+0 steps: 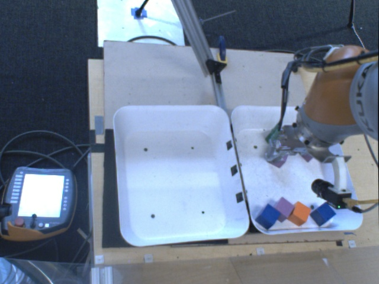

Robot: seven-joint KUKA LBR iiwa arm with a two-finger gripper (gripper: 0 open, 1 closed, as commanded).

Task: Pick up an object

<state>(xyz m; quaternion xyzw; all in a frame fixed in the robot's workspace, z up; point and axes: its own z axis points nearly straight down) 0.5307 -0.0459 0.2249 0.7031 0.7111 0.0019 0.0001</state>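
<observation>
The arm comes in from the right and hangs over the right bin, its orange band sitting just above the wrist. The gripper is down low in the upper middle of that bin, right by a small mauve piece lying on the bin floor beneath it; from here I cannot tell whether the gripper is clenched or released, nor whether it has that piece. Another mauve bit peeks out just to the right, beside the wrist. Along the bin's near edge four blocks sit in a loose row, close together: a blue block, a purple block just behind it, an orange block, and a second blue block a little apart at the right. The left bin sits flush beside the right one on the worktop. Off to the left, on the dark floor, lies a control pendant with a bright screen and cables looped around it.
</observation>
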